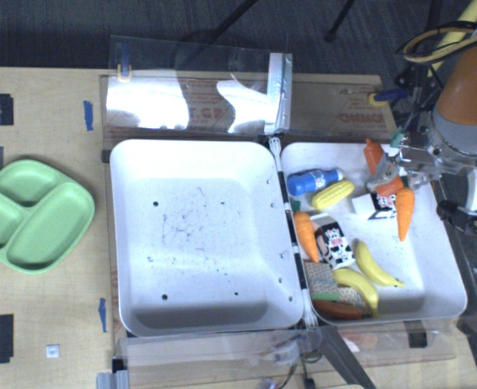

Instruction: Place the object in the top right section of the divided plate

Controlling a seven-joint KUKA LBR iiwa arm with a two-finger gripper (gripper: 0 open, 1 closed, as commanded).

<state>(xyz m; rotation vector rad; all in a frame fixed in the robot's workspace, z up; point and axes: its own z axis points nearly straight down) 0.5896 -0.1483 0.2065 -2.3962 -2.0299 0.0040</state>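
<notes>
The green divided plate (31, 215) lies on the wooden bench to the left of both bins, with nothing in its three sections. My gripper (392, 173) hangs over the back right part of the right bin (442, 297). Just below it lie an orange carrot (404, 211) and a small black-and-white card (381, 205). An orange piece (372, 154) sits just left of the gripper. I see nothing clearly held.
The right bin also holds a blue bottle (313, 180), a corn cob (334, 193), a second carrot (305, 235), a cow-patterned toy (334, 245) and two bananas (376, 267). The left bin (198, 217) separates them from the plate. Clear plastic (198, 96) stands behind the bins.
</notes>
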